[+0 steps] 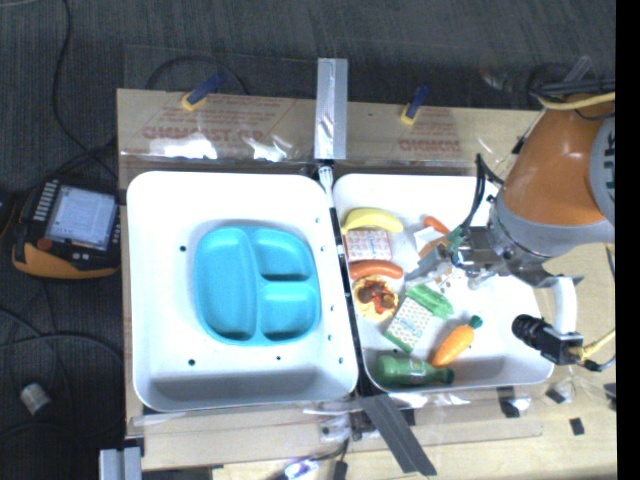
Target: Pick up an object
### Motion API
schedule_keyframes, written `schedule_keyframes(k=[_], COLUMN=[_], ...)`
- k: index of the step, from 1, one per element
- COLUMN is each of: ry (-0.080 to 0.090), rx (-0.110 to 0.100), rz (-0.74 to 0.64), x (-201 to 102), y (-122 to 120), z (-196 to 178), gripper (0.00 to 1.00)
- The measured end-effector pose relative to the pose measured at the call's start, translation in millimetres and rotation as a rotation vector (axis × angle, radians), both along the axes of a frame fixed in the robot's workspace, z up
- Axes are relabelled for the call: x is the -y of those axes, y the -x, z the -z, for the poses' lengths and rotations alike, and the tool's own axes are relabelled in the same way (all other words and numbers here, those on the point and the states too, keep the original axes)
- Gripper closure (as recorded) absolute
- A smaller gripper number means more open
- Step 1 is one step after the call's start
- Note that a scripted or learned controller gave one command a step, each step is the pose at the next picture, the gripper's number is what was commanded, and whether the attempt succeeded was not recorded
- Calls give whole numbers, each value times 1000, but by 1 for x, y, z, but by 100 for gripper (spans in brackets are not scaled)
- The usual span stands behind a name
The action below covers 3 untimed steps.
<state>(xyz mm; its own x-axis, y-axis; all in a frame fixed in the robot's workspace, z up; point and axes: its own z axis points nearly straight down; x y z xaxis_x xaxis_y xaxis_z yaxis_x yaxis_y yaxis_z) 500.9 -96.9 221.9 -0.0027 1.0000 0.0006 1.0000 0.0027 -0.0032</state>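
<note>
The gripper (447, 255) is lowered among toy foods crowding the right bin (500, 190), beside the green packet (427, 299), presumably seeking a grasp; jaw state cannot be told.

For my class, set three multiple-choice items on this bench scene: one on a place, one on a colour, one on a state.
1. Where does the blue tray lie?
A. In the left bin
B. In the right bin
C. On the floor

2. What colour is the bottle at the right bin's near edge?
A. Red
B. Green
C. White

3. How does the carrot stand to the gripper?
A. Held between its fingers
B. Lying in the bin, apart from it
C. Hanging from the arm

Answers:
1 A, the tray fills the middle of the left bin.
2 B, the bottle is dark green.
3 B, the carrot lies nearer the camera than the gripper, free of it.
</note>
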Motion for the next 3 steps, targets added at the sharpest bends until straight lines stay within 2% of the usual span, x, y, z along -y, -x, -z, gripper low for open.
schedule_keyframes(k=[1,2,3], ry=[1,0,1], rx=[0,-2,1], rz=[141,57,34], x=[23,-7,42], y=[-44,7,-61], z=[-5,39,27], gripper=[0,0,0])
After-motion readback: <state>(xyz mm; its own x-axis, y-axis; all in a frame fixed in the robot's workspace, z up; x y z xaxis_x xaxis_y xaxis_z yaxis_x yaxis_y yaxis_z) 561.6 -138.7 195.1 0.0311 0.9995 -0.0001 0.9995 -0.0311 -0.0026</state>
